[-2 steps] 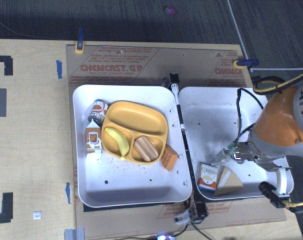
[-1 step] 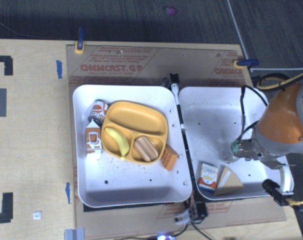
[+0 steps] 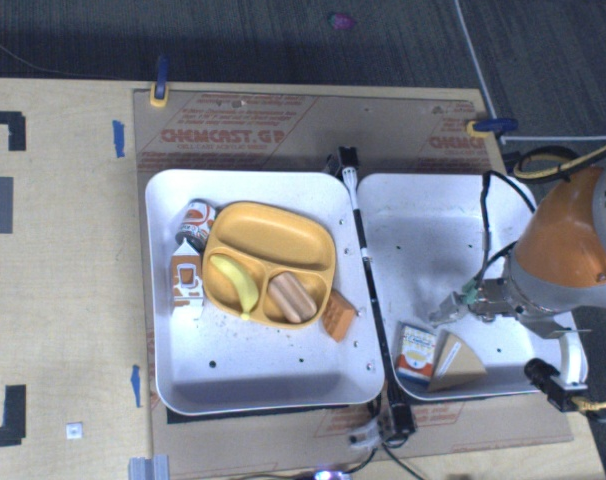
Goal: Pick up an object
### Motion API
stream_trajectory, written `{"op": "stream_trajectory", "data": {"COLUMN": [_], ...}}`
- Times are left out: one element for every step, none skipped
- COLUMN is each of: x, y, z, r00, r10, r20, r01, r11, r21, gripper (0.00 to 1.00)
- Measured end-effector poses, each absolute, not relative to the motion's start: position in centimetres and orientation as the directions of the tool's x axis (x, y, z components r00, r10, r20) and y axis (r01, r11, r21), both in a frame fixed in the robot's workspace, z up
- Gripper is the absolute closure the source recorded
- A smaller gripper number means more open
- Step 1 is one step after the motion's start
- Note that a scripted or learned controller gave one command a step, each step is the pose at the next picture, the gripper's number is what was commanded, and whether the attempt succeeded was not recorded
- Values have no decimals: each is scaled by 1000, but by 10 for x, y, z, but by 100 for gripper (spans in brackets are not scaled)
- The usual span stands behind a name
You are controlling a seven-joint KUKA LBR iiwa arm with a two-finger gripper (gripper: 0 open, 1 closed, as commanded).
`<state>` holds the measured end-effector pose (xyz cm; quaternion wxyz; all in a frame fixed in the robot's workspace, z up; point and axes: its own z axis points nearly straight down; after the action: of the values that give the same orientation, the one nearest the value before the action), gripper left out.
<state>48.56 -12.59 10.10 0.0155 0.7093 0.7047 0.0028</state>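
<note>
Objects for picking are lying in both bins. In the left bin (image 3: 183, 368) a yellow divided plate (image 3: 273, 236) is sitting toward the far side, tilted a little; a banana (image 3: 236, 282) is resting in its near-left compartment and a sausage (image 3: 291, 297) in its near-right compartment, while the large far compartment is showing only bare yellow surface. A small can (image 3: 193, 225) is lying against the plate's far-left rim, and an orange-and-white carton (image 3: 185, 279) is lying just beside the plate's left edge. An orange-brown wedge (image 3: 339, 317) is sitting on the bin floor, touching the plate's near-right corner. In the right bin (image 3: 423, 218) a small white-and-orange box (image 3: 416, 353) is lying near the near wall, and a tan wedge-shaped block (image 3: 459, 361) is lying just to its right, the two touching or very nearly so. The arm (image 3: 568, 243) is reaching in from the right, its orange band hanging over the right bin's right side. The gripper (image 3: 461, 303) is hovering low over the right bin's floor, just far of the tan block and the box, apart from both. Whether it is open or closed cannot be told at this resolution, and nothing is visible in its grasp. Both bins are resting on a brown sheet (image 3: 313, 128) clamped to the bench (image 3: 53, 298).
</note>
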Motion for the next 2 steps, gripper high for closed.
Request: {"op": "stream_trajectory", "data": {"x": [487, 487], "y": [-126, -126], "z": [111, 111], "r00": [7, 7], "r10": [1000, 1000], "r20": [-19, -19], "r01": [1000, 1000], "r11": [-7, -7], "r21": [30, 30], "gripper": [100, 0]}}
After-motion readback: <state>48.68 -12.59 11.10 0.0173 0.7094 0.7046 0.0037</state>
